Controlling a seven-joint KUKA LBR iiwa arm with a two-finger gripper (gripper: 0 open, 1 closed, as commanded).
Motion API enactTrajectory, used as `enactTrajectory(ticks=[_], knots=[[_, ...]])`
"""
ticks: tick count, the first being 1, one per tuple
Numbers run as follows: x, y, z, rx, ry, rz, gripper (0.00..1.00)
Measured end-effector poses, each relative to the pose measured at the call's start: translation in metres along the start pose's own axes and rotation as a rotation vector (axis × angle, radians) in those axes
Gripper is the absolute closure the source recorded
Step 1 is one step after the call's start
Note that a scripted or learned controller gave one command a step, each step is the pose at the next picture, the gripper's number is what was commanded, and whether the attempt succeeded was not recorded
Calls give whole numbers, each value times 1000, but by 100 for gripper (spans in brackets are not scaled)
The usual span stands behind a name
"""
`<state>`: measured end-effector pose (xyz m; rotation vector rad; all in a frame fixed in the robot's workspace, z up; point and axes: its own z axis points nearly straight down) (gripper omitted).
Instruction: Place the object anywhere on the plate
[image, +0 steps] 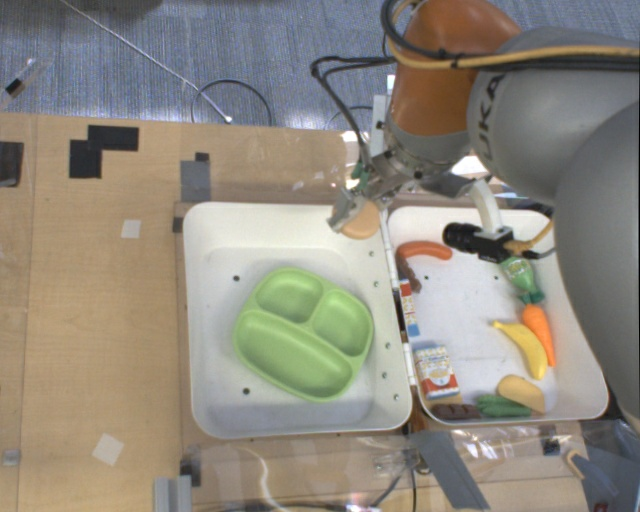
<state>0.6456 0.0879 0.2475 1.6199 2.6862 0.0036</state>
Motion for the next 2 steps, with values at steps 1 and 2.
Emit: enactTrajectory(ticks=[1, 2], knots=[[67, -42, 74, 2, 4, -345, 100], [66, -41, 73, 0, 2, -343, 0]])
